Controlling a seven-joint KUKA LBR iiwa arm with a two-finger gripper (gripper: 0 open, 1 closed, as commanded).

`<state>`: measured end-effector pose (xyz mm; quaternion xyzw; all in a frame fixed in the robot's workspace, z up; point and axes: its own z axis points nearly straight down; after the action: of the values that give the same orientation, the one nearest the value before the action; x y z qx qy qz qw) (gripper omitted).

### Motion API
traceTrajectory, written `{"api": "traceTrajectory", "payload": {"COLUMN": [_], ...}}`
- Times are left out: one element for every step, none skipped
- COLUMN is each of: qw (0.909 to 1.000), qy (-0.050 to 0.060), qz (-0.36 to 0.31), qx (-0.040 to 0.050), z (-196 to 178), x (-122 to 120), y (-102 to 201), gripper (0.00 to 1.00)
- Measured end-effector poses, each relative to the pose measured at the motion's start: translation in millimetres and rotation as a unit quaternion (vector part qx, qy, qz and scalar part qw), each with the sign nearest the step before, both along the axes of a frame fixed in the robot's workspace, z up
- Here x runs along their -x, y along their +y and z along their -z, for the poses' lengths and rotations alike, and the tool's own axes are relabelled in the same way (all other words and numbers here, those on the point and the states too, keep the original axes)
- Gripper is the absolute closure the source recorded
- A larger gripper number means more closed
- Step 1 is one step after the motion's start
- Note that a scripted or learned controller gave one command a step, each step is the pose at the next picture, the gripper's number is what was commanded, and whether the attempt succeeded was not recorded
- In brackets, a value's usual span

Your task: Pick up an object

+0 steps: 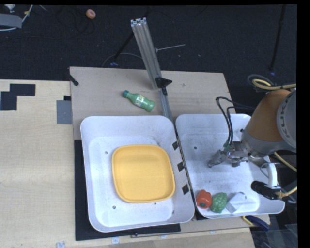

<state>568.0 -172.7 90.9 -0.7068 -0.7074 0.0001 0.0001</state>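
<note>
Currently, gripper (213,162), finger state indiscernible, hovers in the right bin (208,128); pepper (204,198) lies below it, apart.

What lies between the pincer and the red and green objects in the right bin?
In the camera view, bare white bin floor separates the pincer from the red object and green object.

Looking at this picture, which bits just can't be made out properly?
- Tool, camera view: small and dim over the right bin; its tip is too blurred to read.
- Grey thing beside the green toy: too small to identify.
- Orange speck on the dark floor: too tiny to name.
- Arm: cut off at the right.
- Green bottle: label unreadable.
</note>
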Motion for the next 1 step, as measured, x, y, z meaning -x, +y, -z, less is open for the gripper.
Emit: {"api": "traceTrajectory", "payload": {"qw": [1.0], "qy": [-0.001], "qz": [0.001], "qx": [0.0003], "z": [-11.7], "x": [-0.4], "y": [-1.2], "gripper": [1.0]}}
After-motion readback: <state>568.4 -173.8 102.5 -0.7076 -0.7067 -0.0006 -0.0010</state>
